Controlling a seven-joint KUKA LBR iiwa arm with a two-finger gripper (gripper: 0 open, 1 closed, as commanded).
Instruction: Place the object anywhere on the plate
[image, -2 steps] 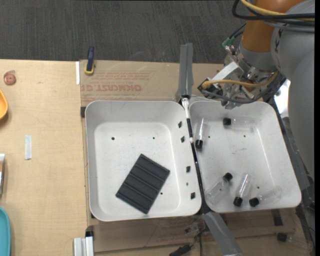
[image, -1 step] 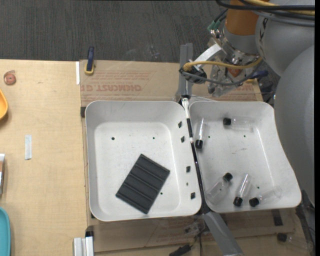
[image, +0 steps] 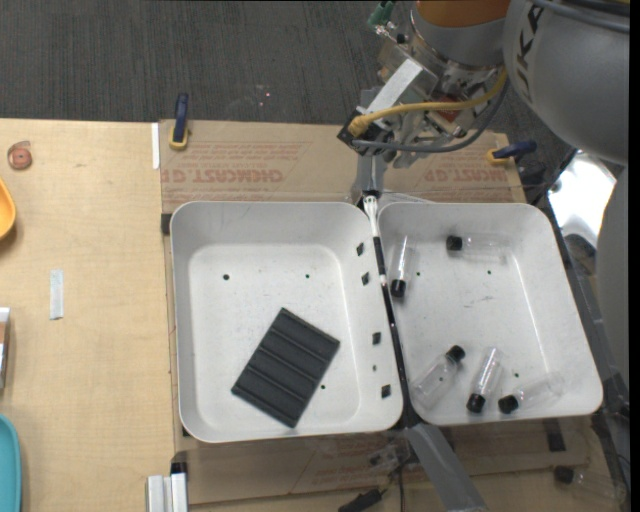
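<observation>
A dark grey ribbed plate (image: 287, 366) lies flat and turned at an angle in the left bin (image: 200, 300), near its front. Several clear vials with black caps lie in the right bin (image: 540, 300). One vial (image: 398, 268) rests by the left wall, another (image: 468, 243) near the back, and a few (image: 484, 378) are grouped at the front. My gripper (image: 369, 196) hangs above the back edge where the two bins meet, apart from the vials and the plate. Nothing shows in its grasp.
Brown cardboard (image: 260, 165) lies behind the bins, held by a blue clamp (image: 180, 118) on the left and another clamp (image: 510, 152) on the right. A yellow cable (image: 420, 108) loops at the wrist. The wooden bench (image: 80, 300) spreads out to the left.
</observation>
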